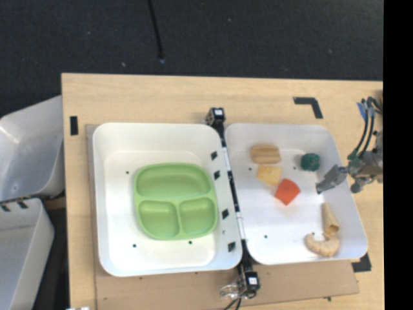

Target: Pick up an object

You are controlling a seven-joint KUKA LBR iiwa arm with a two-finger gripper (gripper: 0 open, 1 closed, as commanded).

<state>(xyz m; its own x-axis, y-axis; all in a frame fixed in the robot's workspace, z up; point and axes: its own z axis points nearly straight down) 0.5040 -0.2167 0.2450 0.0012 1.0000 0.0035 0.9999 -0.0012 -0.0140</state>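
The right bin [277, 237] holds several small objects: a tan bun-shaped piece [265, 154], a yellow block [270, 174], a red block [288, 191], a dark green ball [310, 161], a tan stick [330, 218] and a curled tan piece [322, 245]. My gripper [343, 181] hangs over that bin's right rim, right of the red block and just below the green ball. Its two fingers stand apart, one grey finger [329, 178] pointing left over the bin floor. Nothing sits between them.
The left bin [106, 237] carries a green divided plate [175, 200]. A hinge strip with black clips [227, 192] runs between the bins. White containers [29, 154] stand off the bench's left side. Cables [366, 118] hang at the right edge above the gripper.
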